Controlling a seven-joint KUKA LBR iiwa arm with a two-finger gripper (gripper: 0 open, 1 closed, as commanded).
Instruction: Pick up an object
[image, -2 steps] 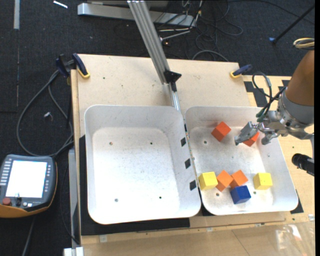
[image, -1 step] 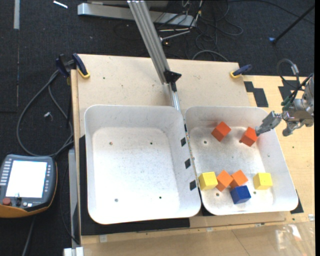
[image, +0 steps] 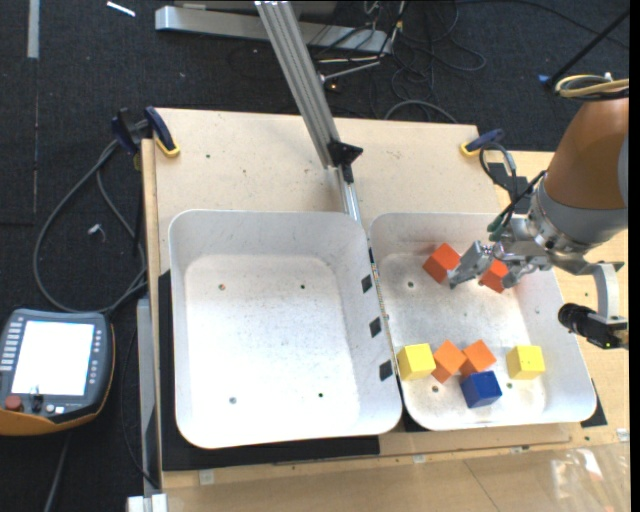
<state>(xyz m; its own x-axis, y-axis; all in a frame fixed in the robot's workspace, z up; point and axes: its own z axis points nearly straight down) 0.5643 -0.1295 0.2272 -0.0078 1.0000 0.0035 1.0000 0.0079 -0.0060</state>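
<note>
Two orange cubes (image: 441, 263) flank hand (image: 478, 272).

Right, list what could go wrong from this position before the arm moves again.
1. The gripper sits low between two orange blocks, one on the left and one partly hidden under it; closing could nudge either away instead of catching it.
2. This spot is near the right bin's far wall, so a pushed block may jam against it.
3. The front cluster, with the blue block touching orange ones, looks hard to pick cleanly.
</note>
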